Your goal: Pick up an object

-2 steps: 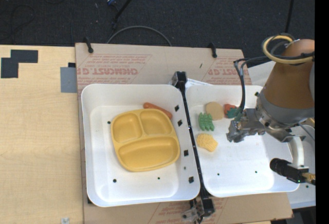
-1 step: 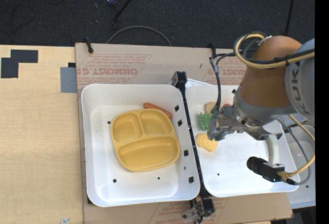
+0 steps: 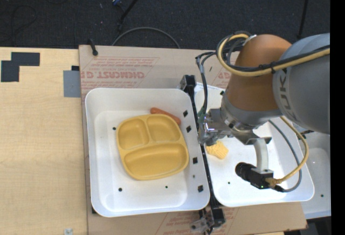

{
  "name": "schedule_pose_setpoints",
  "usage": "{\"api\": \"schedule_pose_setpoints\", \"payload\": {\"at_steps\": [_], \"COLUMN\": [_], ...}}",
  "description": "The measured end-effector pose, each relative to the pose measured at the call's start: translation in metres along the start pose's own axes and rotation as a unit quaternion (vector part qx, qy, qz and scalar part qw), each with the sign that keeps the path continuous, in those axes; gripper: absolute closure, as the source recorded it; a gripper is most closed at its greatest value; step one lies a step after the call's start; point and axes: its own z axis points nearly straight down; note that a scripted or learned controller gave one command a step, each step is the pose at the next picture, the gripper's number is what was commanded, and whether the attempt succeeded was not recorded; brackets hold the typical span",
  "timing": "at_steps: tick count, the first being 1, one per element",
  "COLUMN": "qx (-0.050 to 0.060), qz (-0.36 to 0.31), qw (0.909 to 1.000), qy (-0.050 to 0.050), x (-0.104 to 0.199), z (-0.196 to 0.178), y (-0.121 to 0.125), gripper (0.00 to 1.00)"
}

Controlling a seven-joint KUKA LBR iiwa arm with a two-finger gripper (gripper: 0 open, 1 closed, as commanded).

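Yellow object (image 3: 217,150) in right bin (image 3: 280,196), just beside hand (image 3: 206,132).

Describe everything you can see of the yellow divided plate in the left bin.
The yellow plate looks like moulded plastic, squarish with rounded corners. It has three compartments: two small ones at the far side and one wide one nearer the camera. It lies flat, right way up and turned slightly, on the floor of the left bin, toward its right half. An orange thing peeks out at its far edge.
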Motion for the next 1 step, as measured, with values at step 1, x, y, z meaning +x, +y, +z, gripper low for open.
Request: {"api": "schedule_pose_setpoints", "payload": {"at_steps": [1], "qx": [0.0], "qz": [0.0], "qw": [1.0], "qy": [0.0], "x": [0.0539], "z": [-0.0049], "y": [-0.0029], "gripper": [1.0]}}
